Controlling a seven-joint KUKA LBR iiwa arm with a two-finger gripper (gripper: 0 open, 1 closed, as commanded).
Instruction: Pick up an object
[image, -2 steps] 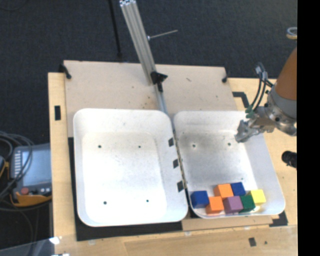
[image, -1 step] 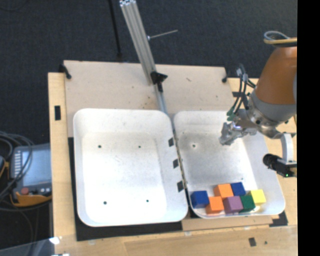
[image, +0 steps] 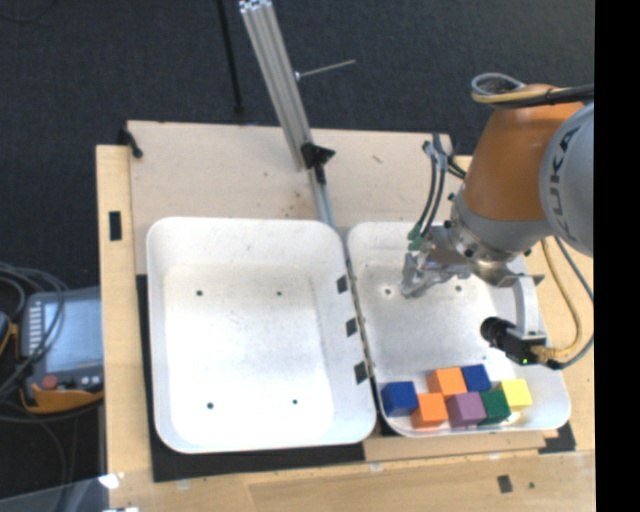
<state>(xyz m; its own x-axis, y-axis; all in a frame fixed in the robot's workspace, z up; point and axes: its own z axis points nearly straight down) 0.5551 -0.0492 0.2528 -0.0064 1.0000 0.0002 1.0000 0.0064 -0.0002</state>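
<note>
Two bins: shallow white plastic trays side by side on the pale wooden bench; left bin, right bin.
Arm: grey KUKA arm with orange band reaches in from the right, over the far part of the right bin.
End effector: metal two-finger end effector points down over the far left area of the right bin, close above the bin floor; nothing seen between its tips; whether it is spread or closed, cannot tell, too small and blurred.
Blocks: seven small cubes clustered at the near edge of the right bin, well apart from the end effector.
Block detail: blue cube leftmost; orange cube just right of it; purple cube next; green cube next; yellow cube rightmost; second orange cube and second blue cube in the row behind.
Contact: neighbouring cubes look touching or nearly so.
Mast: slanted aluminium bar rises from the far seam between the bins.
Left of bench: handheld control pendant with screen and cables.
</note>
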